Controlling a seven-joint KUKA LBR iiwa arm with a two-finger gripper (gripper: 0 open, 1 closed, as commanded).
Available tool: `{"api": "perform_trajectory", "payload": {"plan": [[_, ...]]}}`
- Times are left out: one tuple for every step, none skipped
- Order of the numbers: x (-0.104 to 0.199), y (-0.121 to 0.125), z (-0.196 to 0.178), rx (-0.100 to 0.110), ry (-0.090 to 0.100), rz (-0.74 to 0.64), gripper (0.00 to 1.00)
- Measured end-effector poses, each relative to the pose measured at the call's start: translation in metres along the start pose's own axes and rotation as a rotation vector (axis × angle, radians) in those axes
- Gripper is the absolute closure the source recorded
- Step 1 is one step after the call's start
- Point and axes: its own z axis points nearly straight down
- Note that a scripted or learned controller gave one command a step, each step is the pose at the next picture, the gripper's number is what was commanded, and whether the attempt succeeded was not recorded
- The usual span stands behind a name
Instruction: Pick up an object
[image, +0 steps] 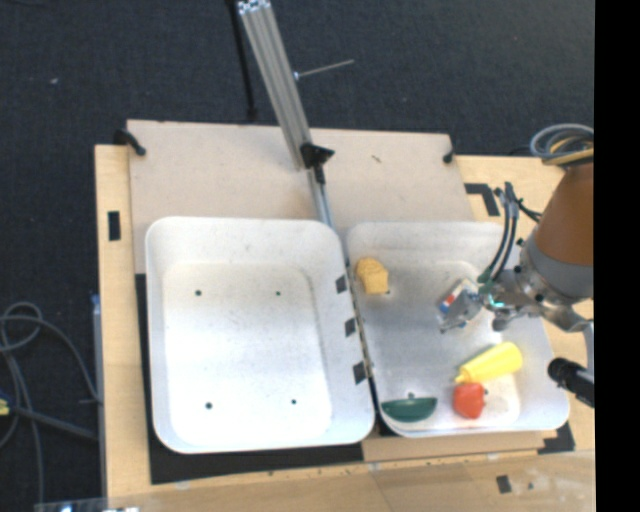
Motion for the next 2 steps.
{"api": "perform_trajectory", "payload": {"plan": [[0.000, 0.001, -0.002, -0.005, -0.001, 0.002, 0.00], [0.008, 0.003, 0.054, 0.002, -0.002, 0.007, 0.00]]}}
